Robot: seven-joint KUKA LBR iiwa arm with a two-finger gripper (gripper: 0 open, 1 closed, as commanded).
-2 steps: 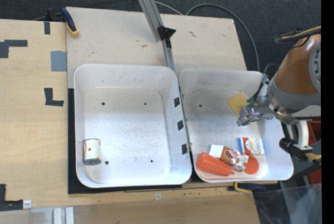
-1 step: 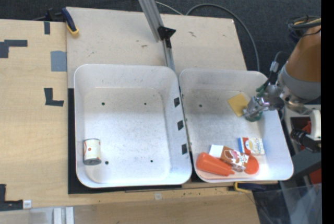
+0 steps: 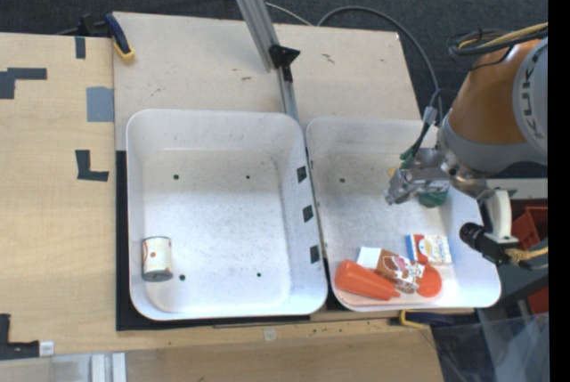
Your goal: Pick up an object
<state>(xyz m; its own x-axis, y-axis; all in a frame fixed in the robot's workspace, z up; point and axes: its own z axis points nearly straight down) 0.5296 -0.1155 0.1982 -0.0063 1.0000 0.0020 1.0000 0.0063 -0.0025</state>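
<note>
My gripper (image 3: pixel 403 191) hangs low over the right bin (image 3: pixel 356 159), near its right-hand side, below the grey wrist with the orange band. A green object (image 3: pixel 434 198) sits just to the right of it, partly covered by the wrist. Along the bin's front edge lie an orange carrot-like piece (image 3: pixel 365 280), a brown and white packet (image 3: pixel 400 267) and a small white, red and blue box (image 3: pixel 428 247). In the left bin (image 3: pixel 214 149) a small white can with a red label (image 3: pixel 157 258) stands near the front left corner.
A slanted metal pole (image 3: pixel 254 2) crosses the back of the bench toward the divide between the bins. A black cable (image 3: pixel 374 15) loops behind the right bin. A blue and yellow clamp (image 3: pixel 118 35) sits at the back left.
</note>
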